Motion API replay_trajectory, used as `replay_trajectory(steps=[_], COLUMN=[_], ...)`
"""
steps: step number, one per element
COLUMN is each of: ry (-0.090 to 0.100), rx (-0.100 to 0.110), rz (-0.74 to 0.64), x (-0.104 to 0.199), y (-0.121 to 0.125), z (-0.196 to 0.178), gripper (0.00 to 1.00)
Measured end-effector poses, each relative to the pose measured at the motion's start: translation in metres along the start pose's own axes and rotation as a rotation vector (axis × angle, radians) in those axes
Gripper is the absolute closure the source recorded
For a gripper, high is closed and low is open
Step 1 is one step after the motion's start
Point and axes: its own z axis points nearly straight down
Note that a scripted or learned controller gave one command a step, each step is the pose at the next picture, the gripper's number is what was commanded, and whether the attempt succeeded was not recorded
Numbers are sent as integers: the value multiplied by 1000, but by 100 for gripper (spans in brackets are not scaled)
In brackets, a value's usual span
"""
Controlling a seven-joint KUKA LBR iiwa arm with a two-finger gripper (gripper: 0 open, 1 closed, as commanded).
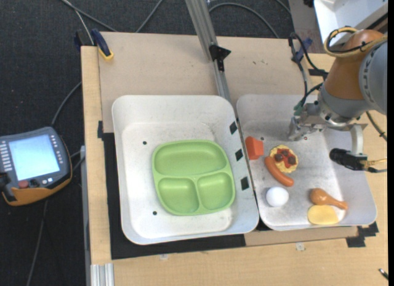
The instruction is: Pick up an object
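we see the gripper (300, 132) low over the right bin (363, 211), seemingly placed to descend on the pizza slice (285, 158) just at its seven o'clock; the hot dog (278, 171) touches that slice. its finger state we cannot tell.

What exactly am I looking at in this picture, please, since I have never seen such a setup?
One camera looks down at a slant on a bench with two shallow white bins. The grey and orange machine at the right is a robot arm; its gripper hangs over the right bin. That bin holds toy food: an orange block, a small pizza, a sausage, a white ball, a drumstick and a yellow piece. The left bin holds a green divided plate. Nothing is visibly held.
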Motion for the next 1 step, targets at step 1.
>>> replay_trajectory(steps=[1], ry=[-1], rx=[-5], rz=[0], x=[-4], y=[6], z=[-64], gripper=[100])
